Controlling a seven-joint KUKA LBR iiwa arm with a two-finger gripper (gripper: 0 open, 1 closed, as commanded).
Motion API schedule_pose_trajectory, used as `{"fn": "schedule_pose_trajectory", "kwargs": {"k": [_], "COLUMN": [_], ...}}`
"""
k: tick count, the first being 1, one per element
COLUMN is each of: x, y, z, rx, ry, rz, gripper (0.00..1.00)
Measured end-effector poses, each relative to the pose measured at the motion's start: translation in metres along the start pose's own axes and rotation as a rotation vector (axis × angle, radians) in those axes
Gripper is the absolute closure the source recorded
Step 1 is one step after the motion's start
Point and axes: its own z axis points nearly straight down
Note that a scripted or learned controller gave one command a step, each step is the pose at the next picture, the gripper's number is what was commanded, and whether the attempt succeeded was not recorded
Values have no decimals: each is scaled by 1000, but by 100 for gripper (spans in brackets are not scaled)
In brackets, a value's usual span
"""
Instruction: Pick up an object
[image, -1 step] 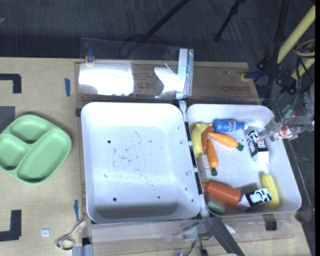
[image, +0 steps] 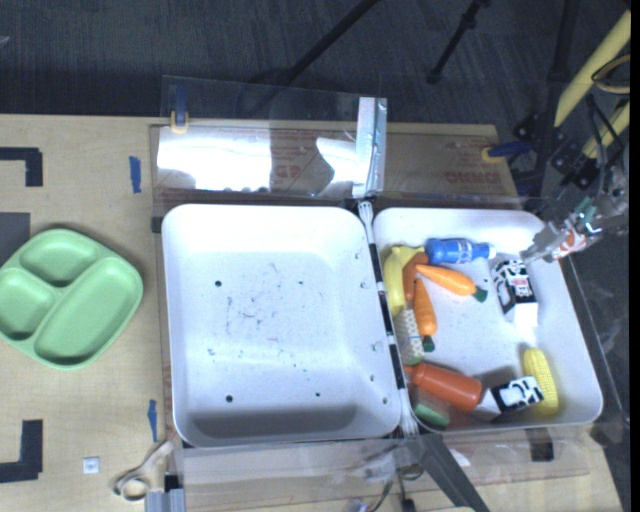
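Claw (image: 553, 243) sits at the right bin's (image: 575, 330) upper right rim; whether it is apart or together cannot be told. Nearest item: cow toy (image: 515, 284), just beside it. Carrots (image: 445, 279), bottle (image: 455, 250) and corn (image: 540, 375) lie in the same bin.

Light: bright, even on bench
Glare: strong on clear panel (image: 265, 150) behind left bin (image: 200, 235)
Bg: dim
Focus: slightly soft overall
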Motion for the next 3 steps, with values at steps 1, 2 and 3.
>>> {"fn": "schedule_pose_trajectory", "kwargs": {"k": [1, 2, 3], "x": [26, 26, 18], "y": [-12, -12, -68], "z": [118, 118, -4], "rx": [1, 0, 1], "ry": [2, 2, 1], "rz": [100, 100, -7], "gripper": [0, 0, 0]}}
